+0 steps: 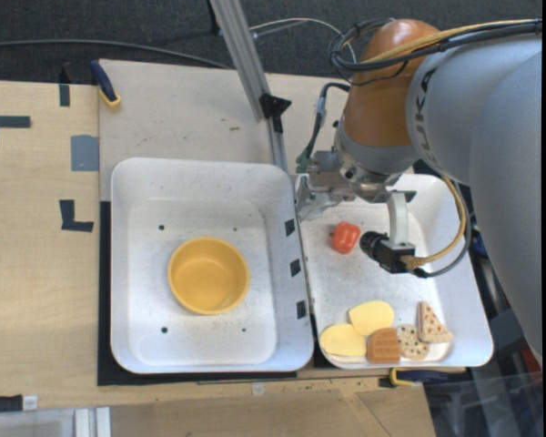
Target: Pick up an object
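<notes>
Overhead view of the tabletop (36, 198) with two white bins. The left bin (136, 189) held a yellow bowl (208, 274) near its centre. In the right bin (460, 326), a small red-orange object (345, 237) lay toward the 11 o'clock part of the floor, with the end effector (323, 189) just beside it at its 11 o'clock; whether it was open or closed could not be told. Toward 6 o'clock lay two pale yellow pieces (357, 328), a brown block (382, 345), a speckled round (409, 340) and a wedge (429, 322), clustered together.
</notes>
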Robot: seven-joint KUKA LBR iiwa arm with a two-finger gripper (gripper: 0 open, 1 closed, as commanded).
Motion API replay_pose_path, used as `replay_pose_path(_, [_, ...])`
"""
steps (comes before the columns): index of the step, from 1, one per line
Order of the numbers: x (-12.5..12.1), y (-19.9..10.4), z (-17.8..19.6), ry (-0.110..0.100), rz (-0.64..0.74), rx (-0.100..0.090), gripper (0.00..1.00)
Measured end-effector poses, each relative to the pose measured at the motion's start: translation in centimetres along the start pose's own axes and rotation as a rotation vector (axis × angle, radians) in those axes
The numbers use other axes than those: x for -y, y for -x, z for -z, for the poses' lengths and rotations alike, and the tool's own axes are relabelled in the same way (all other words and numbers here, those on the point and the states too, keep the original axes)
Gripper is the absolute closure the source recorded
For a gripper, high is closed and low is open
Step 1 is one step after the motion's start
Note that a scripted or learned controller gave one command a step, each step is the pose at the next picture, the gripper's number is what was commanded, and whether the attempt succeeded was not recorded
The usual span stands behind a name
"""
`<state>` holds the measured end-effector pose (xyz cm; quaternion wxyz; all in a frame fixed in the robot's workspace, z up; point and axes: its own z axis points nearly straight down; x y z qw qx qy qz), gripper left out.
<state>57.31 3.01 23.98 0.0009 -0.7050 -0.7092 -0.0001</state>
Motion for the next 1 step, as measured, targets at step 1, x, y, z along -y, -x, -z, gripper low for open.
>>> replay_pose_path(1, [-2.24, -4.48, 0.21, 0.001, 0.0, 0.0, 1.0])
